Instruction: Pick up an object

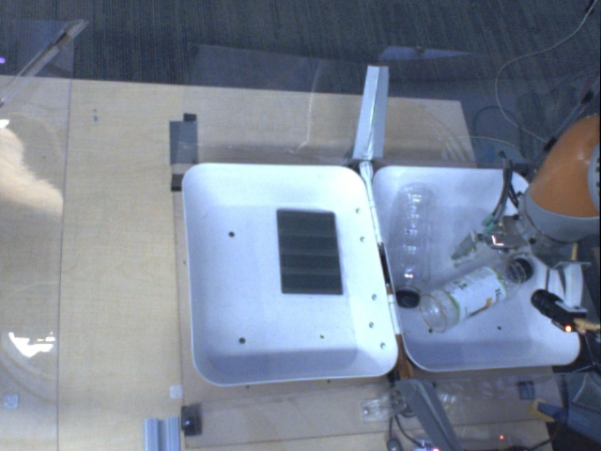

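Camera view: the clear plastic bottle (462, 299) lay on its side at 5 o'clock in the right bin (554, 350), cap toward 8 o'clock. The gripper (496, 238) hovered just beyond; its opening could not be told. Probably light, smooth, crushable: grasp across the labelled midsection.

No text, brand or number can be read here. The clear plastic bottle (462, 298) lying in the right bin (488, 350) carries a pale label with some green — its print is too small to read.
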{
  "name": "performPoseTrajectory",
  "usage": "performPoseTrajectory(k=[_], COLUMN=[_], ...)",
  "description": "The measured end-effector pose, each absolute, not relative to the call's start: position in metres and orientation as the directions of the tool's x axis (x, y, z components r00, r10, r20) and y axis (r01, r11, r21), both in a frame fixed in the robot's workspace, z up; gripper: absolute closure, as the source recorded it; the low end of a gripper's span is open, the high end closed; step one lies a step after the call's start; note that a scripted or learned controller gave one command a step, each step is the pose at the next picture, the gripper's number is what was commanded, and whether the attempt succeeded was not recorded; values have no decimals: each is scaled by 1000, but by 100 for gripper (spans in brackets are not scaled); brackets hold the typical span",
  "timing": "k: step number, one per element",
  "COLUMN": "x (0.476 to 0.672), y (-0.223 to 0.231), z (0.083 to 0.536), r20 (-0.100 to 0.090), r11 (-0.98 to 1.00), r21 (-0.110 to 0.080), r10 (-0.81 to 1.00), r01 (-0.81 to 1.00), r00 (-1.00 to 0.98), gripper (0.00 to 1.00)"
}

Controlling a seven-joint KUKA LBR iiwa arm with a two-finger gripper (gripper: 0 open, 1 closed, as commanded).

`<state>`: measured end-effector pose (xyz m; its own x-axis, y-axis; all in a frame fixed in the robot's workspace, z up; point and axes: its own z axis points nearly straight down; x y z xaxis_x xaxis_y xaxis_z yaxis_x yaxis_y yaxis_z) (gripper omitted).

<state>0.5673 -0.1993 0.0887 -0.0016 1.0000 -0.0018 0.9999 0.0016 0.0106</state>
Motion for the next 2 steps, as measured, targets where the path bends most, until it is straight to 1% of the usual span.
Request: performPoseTrajectory(k=[1,2], x=[511,515], y=[-207,-206], z=[90,103], r20=[-7,-11], r11=[243,243], r21=[13,23], r10=[970,970], r01=[970,970], r00=[-242,-243], gripper=[0,100])
